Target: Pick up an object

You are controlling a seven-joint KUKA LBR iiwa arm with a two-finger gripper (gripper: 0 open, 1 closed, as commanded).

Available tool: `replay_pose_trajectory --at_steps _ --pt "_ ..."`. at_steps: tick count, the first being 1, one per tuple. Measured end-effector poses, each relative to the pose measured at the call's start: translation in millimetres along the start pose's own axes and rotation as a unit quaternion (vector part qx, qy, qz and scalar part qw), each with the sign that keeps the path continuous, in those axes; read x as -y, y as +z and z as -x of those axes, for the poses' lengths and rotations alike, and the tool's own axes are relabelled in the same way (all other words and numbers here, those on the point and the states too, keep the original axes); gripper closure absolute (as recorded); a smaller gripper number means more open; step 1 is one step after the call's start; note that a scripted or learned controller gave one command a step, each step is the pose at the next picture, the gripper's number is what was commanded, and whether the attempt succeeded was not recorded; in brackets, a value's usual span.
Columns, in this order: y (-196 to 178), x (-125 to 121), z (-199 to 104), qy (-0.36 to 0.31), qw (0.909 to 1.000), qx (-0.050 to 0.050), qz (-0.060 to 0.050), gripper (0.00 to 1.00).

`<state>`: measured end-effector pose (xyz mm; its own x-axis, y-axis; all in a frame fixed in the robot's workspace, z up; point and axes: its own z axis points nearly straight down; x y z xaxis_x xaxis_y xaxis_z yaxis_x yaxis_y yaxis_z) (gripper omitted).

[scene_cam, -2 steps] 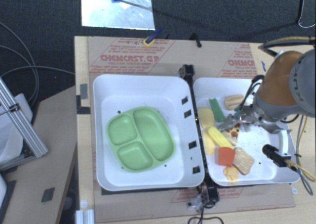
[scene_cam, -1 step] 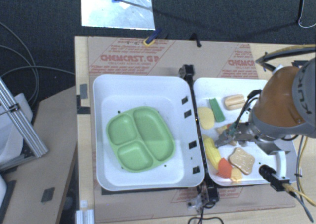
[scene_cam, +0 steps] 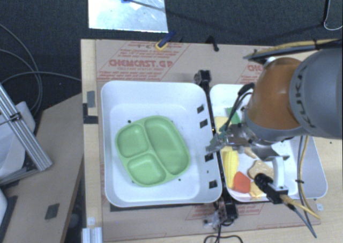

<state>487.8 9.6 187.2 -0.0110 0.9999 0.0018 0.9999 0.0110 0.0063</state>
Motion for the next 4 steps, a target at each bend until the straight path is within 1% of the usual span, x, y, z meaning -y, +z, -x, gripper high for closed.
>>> replay_pose_trajectory --at_steps 1,2,3,4 --pt "-8.2 -1.0 4.2 0.003 1.0000 0.000 0.000 1.00" --pt "-32.6 -0.3 -36.2 0.001 1.0000 0.000 -0.001 1.00" --pt "-139.2 -1.4 -1.0 0.004 1.0000 0.001 0.004 1.00" --pt "-70.2 -2.4 -70.2 0.001 1.0000 0.000 -0.005 1.00"
